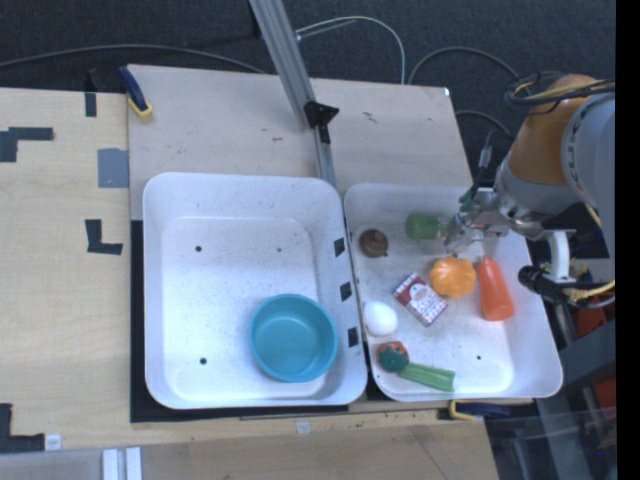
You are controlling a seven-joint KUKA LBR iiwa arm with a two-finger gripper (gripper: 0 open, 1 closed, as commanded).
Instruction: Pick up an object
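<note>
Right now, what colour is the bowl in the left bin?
Blue, a light teal-blue; the bowl shows plainly in the camera view.

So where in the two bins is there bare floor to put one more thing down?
Most of the left bin is bare; a blue bowl sits at its near right corner. In the right bin, a bare patch lies near the front right, beyond the green stick. Its middle is crowded: egg, carton, orange, carrot.

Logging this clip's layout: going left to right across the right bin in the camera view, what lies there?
Brown ball → egg → red box → orange → red bottle.
</note>
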